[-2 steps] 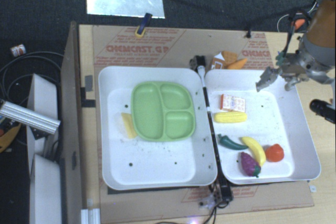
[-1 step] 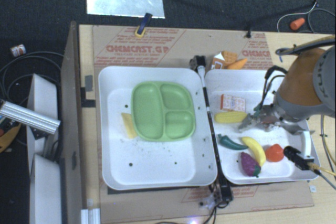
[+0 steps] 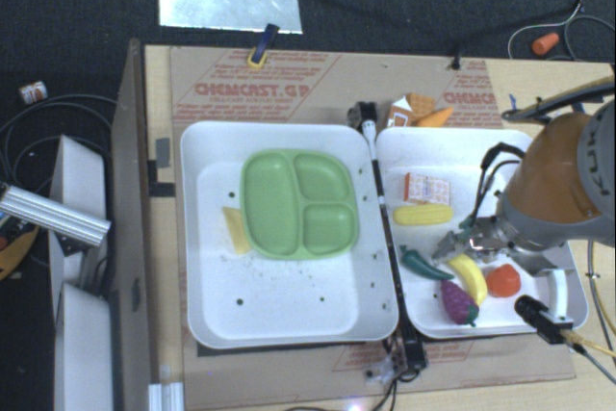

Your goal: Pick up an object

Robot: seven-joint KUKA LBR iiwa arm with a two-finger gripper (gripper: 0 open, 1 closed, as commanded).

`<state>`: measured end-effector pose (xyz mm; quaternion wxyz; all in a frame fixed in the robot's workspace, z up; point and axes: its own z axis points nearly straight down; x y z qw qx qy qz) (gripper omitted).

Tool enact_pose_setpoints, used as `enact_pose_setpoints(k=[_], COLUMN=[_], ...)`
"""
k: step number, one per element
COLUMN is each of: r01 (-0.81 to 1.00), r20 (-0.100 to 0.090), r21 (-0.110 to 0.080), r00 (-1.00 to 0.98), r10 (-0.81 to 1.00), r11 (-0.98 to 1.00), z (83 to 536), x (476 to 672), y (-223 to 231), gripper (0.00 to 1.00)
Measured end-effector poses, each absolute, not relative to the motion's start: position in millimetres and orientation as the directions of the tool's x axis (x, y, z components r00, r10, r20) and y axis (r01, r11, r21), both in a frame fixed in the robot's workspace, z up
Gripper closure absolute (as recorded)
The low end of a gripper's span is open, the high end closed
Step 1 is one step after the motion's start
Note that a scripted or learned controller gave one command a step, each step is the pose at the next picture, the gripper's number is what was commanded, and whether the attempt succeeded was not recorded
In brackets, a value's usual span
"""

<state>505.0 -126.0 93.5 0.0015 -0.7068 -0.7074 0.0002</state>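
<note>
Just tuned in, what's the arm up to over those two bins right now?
The arm has its gripper low in the right bin, just above the banana, among toy foods: corn, tomato, an eggplant. I see nothing held between its fingers. The left bin holds a green divided plate.

The right bin is crowded toward its front: a corn cob, green pepper, banana, tomato and eggplant lie close together beside the arm. Its back strip stays open. In the left bin, a green divided plate fills the middle, leaving the front floor free.
</note>
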Motion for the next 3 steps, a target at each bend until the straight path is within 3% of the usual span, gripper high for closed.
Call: enact_pose_setpoints(k=[1,2,3], r01=[1.0,1.0,1.0], r20=[0.0,0.001,0.003], r21=[0.001,0.005,0.009], r00=[0.0,-0.001,-0.009], r10=[1.0,1.0,1.0], r11=[0.0,0.001,0.009], z=[84,96,194], x=[486.6,488.5,489.2], y=[-125,-125,-52], gripper=[0.0,1.0,1.0])
